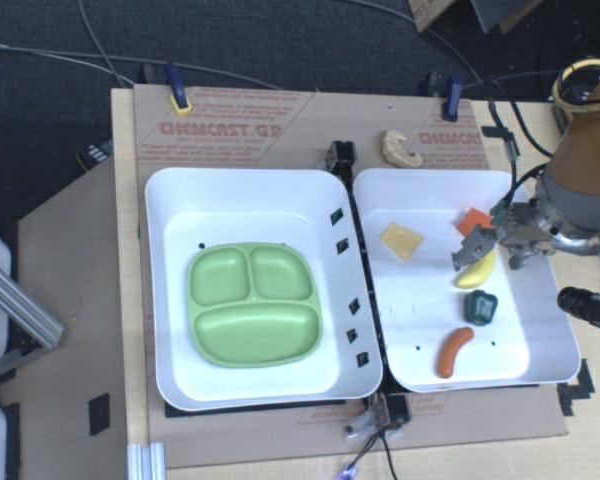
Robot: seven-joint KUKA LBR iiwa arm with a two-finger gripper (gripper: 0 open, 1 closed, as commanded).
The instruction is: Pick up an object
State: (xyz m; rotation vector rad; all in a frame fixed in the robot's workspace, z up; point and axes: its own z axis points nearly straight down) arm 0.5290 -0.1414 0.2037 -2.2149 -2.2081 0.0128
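Tool (pixel 472 255) low in right bin (pixel 420 363), grip state unclear, directly over yellow banana (pixel 477 271), orange piece (pixel 473 220) just behind.

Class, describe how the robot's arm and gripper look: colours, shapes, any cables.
The arm is a rounded grey cylinder with a broad orange-brown band above the wrist. Its gripper is dark grey metal, angular, with two short fingers. Thin black cables loop beside the wrist.
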